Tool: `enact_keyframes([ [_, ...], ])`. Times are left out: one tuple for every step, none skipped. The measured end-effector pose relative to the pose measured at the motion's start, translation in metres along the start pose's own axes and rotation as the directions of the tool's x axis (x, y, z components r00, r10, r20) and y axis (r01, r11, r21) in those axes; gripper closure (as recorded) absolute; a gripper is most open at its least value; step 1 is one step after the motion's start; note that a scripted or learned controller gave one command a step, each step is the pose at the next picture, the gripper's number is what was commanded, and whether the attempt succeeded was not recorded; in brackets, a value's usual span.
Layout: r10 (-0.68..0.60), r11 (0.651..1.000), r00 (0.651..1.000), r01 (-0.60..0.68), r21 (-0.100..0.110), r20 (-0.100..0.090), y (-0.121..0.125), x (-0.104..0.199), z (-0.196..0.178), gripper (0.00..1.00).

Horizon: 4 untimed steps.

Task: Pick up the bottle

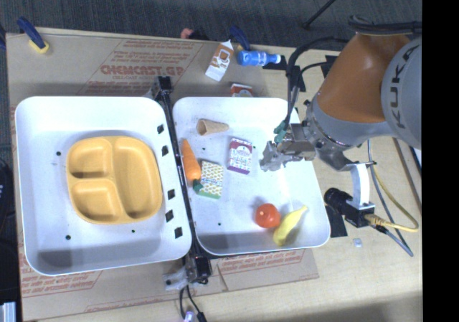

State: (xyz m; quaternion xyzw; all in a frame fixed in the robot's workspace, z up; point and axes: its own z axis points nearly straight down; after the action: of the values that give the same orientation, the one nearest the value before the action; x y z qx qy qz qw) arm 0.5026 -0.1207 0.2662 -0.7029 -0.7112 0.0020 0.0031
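The bottle (256, 59) is small and blue with a white cap. It lies on its side on the cardboard behind the right bin (305, 191), outside both bins. My gripper (273, 157) hangs over the right part of the right bin, well in front of the bottle and slightly to its right. It sits just right of a purple carton (240, 155). Nothing shows in the gripper.
The right bin also holds a cone (212, 126), a carrot (190, 160), a patterned box (210, 178), a tomato (267, 215) and a banana (288, 224). A yellow divided tray (115, 177) lies in the left bin. A small milk carton (220, 61) stands left of the bottle.
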Motion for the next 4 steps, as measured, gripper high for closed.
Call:
enact_keyframes([
  [-0.172,0.985,0.985,0.172,-0.001,0.000,-0.026,0.018,0.117,1.00],
  [-0.295,0.955,0.955,0.295,-0.005,0.004,-0.027,-0.083,0.054,1.00],
  [-0.157,0.988,0.988,0.157,-0.006,0.004,-0.027,-0.090,0.052,1.00],
  [0.235,0.972,0.972,-0.235,-0.006,0.000,-0.027,-0.090,0.047,1.00],
])
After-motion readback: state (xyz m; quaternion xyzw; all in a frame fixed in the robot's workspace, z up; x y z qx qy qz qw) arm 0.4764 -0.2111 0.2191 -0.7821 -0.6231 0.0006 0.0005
